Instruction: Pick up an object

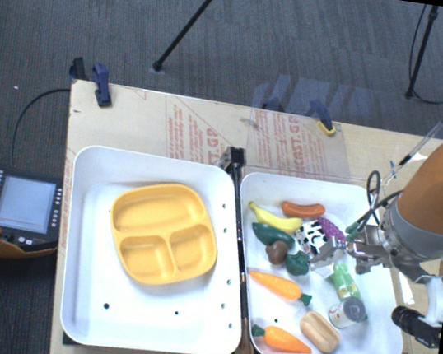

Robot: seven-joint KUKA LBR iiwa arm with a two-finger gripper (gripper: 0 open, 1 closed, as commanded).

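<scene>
Nothing is yet being lifted: the gripper (333,254) is being held low in the right bin (388,344) beside the black-and-white toy (309,236), its grasp being impossible to judge.

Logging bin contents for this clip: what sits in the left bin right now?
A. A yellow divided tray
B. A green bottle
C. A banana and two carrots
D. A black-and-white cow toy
A: the yellow divided tray lies alone in the left bin, while the banana, carrots and other toy items are all in the right bin.
</scene>
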